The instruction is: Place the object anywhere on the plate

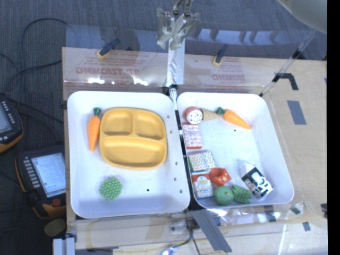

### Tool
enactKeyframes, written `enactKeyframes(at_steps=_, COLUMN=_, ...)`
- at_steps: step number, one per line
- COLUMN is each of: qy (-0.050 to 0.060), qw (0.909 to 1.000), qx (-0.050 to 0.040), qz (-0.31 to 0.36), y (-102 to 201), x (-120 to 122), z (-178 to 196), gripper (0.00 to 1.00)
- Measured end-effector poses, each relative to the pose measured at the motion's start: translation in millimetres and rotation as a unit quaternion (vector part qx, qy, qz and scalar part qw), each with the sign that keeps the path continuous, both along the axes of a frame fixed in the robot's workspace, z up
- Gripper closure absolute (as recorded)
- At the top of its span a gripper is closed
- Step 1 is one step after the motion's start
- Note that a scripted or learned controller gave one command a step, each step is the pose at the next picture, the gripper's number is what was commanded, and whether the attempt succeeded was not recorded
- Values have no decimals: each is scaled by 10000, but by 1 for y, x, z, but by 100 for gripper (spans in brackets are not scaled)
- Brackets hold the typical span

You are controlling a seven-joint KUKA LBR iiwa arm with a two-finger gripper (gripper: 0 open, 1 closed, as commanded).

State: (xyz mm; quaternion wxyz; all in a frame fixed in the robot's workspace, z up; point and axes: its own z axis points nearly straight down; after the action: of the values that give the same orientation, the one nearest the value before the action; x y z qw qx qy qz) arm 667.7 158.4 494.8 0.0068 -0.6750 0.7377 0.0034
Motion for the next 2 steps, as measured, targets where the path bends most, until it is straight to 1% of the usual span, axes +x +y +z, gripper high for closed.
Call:
enactKeyframes(at_steps=1, qy=20, qw=9956, qx=-36, qz=940, y=43, x=0, z=-264, gripper=100)
enactKeyframes(at_steps=2, qy=24, qw=9956, qx=-63, qz=936, y=-52, x=-35, z=-322, gripper=100)
